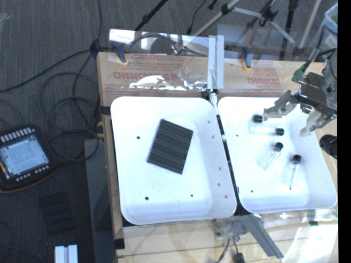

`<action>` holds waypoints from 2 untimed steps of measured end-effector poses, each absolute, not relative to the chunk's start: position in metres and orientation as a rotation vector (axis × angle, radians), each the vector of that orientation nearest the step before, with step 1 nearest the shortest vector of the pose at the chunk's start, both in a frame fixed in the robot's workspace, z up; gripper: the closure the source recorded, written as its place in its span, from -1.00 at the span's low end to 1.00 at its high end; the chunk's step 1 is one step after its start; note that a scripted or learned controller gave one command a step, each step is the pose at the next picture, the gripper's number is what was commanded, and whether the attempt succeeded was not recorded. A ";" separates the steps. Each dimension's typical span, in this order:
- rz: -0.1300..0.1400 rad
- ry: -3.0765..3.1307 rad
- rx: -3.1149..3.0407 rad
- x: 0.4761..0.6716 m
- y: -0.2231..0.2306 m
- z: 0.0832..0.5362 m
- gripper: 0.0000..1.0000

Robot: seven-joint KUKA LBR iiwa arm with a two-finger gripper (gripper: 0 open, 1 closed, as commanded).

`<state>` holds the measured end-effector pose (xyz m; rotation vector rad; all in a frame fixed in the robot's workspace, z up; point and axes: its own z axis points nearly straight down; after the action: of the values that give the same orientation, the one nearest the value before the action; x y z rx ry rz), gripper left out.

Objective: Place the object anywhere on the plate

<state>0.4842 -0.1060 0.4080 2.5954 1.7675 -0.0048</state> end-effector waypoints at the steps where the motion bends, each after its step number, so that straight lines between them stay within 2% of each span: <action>1: -0.005 1.767 2.595 0.484 -0.106 0.408 -1.00; 2: -0.005 1.767 2.596 0.484 -0.106 0.408 -1.00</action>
<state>0.4842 -0.1062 0.4080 2.5955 1.7667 -0.0048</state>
